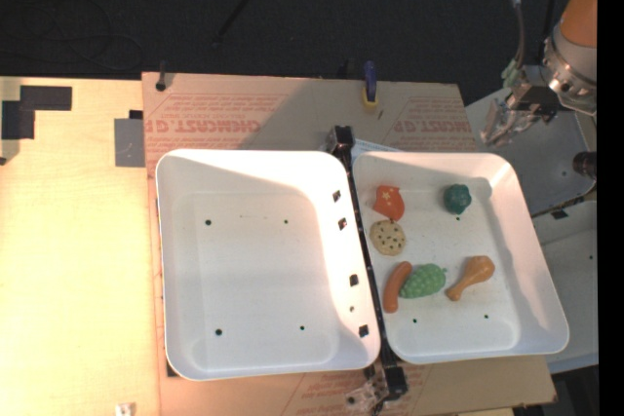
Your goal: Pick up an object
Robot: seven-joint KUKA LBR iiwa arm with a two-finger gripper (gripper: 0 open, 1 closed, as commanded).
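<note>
I see nothing picked yet: my gripper hangs beyond the far right corner of the right bin, its grip unclear. The toys, a chicken leg among them, lie in that bin on brown cardboard, dark floor beyond

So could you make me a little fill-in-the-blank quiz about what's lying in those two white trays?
1. All the toy foods lie in the ____ bin as the camera sees it.
2. The cookie lies just below the ____ strawberry-like piece.
3. The orange sausage touches the light ____ bumpy piece.
4. The gripper hangs ____ the bins, beyond the upper right corner.

Missing words: right; red; green; outside
</note>
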